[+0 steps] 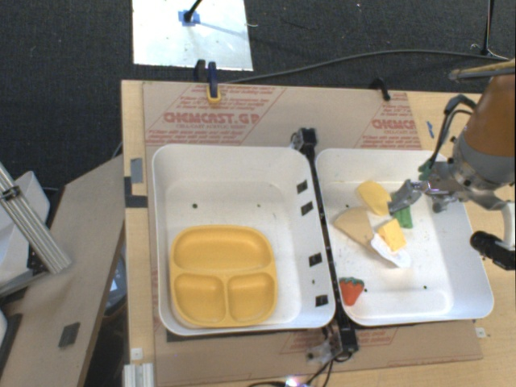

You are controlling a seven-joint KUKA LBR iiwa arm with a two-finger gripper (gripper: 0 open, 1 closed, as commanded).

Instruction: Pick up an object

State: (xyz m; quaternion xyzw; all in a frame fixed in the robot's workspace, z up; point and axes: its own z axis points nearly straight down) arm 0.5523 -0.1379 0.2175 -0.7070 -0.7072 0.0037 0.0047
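My gripper (pixel 402 198) hangs low over the middle of the right bin (pixel 459 297), reaching in from the right. Its tip sits just above a small green object (pixel 405 218), partly covering it. Around it lie a yellow rounded piece (pixel 372 195), a tan wedge (pixel 355 225), a yellow block (pixel 393 235) and a white scrap (pixel 393 255) under that block. A red strawberry-like toy (pixel 351 290) lies near the bin's front left corner. I cannot make out anything gripped.
The left bin (pixel 185 168) holds a yellow three-compartment tray (pixel 224 274) in its front half. A divider with black clips (pixel 314 216) separates the bins. The arm's orange and grey body (pixel 488 135) overhangs the right bin's far right side.
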